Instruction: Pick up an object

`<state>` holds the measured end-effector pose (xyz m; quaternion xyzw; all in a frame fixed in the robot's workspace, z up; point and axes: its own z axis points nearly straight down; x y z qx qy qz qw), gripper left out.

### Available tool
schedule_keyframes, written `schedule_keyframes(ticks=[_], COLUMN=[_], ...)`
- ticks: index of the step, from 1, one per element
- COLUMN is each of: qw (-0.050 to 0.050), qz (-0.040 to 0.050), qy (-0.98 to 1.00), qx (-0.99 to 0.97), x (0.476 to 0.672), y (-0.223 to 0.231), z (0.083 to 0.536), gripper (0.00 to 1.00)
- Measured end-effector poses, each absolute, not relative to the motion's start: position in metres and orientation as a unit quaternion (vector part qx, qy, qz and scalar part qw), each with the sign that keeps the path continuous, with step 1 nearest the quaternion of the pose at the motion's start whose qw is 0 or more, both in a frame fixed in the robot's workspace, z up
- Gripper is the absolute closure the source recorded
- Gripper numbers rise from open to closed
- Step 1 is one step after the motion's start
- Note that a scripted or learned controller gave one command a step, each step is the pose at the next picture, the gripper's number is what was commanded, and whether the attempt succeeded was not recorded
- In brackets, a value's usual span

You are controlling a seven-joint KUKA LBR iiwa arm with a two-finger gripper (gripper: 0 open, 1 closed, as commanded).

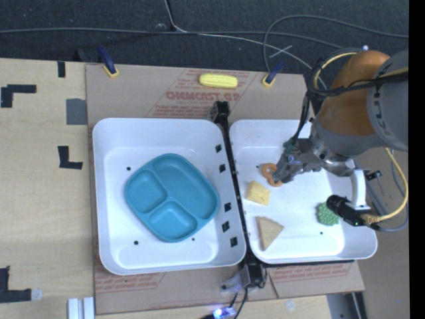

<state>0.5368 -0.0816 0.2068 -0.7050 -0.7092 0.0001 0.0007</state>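
You are looking at the pick in its approach stage: nothing is lifted yet, as far as the view shows. The gripper [282, 173] is working low in the right bin [302, 250], and its tip is sitting at, or directly over, a small orange ring-shaped piece [268, 173] near the bin's upper left area. You cannot tell how wide the tool is standing, nor whether it is gripping anything, because the dark tool body is covering its own tip and part of the ring. Treat the grasp as unconfirmed.

What remains, by this judgement: you are waiting for closure on the ring, then a lift clear of the bin floor.

The ring is lying flat on the bin floor. Being round, it is presenting no clear long axis and no pointing direction; any approach angle is serving equally. Only its left portion is showing, so you cannot judge its full outline.

Other candidates are lying in the same bin: a yellow cheese-like block [258, 193] just below the ring, a tan wedge [269, 232] lower down with its point toward the bin's front left, and a green knobbly piece [325, 214] near the right wall. The left bin [106, 145] is holding a blue divided tray [171, 197].
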Motion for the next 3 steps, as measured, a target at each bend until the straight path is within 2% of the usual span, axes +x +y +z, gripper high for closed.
schedule_keyframes(ticks=[3], qw=[0.001], qz=[0.0004], qy=[-0.709], qx=[-0.705], x=[0.566], y=[0.084], z=[0.205], gripper=[1.0])
